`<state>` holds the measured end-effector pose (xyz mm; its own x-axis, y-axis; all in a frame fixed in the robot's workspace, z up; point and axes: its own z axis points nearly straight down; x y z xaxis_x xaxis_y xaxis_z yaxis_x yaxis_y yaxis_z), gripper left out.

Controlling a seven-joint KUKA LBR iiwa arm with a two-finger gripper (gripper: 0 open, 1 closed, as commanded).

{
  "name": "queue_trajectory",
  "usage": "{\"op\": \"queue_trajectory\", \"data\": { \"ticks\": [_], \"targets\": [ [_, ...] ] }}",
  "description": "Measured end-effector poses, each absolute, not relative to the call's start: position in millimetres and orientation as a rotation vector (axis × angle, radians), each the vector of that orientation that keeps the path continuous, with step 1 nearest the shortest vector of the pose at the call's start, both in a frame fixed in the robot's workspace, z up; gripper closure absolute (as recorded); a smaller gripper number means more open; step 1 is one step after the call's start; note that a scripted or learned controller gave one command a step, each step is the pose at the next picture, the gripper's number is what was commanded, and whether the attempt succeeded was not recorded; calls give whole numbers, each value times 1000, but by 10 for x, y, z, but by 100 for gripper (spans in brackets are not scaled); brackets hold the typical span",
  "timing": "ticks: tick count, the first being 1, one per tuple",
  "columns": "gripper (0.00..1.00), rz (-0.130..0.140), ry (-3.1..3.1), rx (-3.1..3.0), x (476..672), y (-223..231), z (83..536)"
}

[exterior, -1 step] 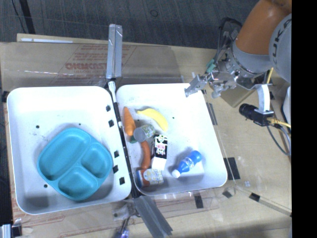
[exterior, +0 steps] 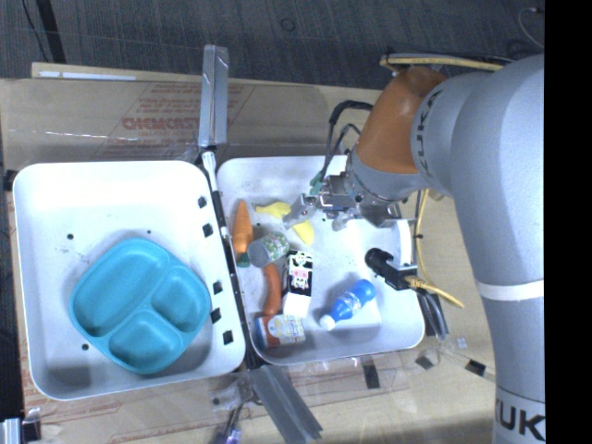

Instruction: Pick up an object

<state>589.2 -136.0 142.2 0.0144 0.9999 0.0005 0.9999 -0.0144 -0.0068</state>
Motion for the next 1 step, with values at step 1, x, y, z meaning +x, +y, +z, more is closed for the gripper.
{"op": "queue_trajectory", "data": {
  "ticks": [1],
  "targets": [
    [0,3,-2279,-2159,6230,-1536,912]
  ]
}}
